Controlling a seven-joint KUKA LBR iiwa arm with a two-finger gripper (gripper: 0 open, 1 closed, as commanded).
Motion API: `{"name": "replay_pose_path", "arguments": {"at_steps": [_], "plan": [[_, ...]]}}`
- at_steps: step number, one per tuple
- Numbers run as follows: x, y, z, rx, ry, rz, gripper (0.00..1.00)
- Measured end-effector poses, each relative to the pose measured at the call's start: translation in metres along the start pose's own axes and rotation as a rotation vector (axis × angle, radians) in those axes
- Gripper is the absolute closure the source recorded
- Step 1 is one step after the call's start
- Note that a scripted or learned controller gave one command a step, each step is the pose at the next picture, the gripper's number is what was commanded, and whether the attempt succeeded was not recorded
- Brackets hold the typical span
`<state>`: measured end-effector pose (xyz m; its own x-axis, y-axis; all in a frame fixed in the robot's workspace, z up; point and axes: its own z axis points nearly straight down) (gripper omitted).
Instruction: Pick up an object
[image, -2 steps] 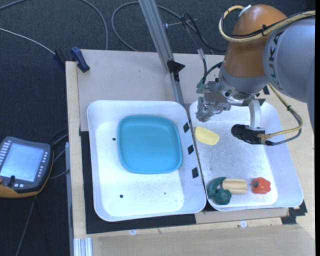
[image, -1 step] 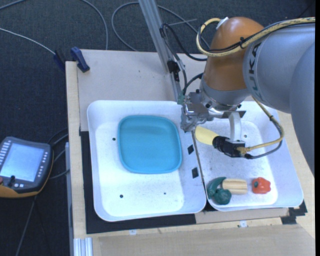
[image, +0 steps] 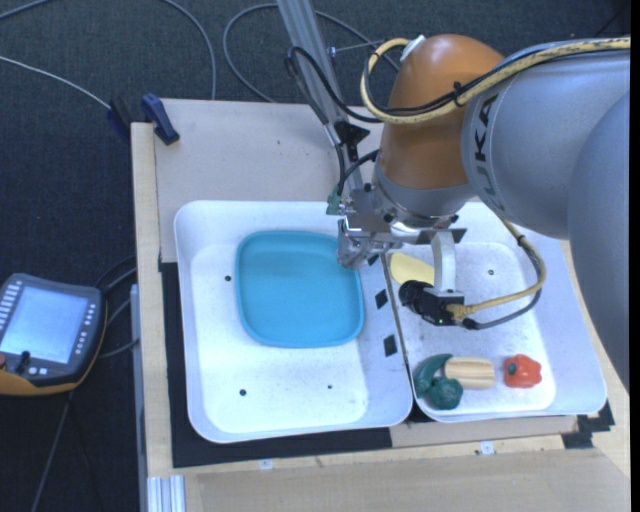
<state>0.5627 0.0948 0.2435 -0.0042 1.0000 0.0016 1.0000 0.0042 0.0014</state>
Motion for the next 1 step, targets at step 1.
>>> {"name": "replay_pose_path", "arguments": {"at_steps": [1], "plan": [[-0.0023, 0.0003, 0.0007, 0.001, -0.001, 0.004, 0.0]]}}
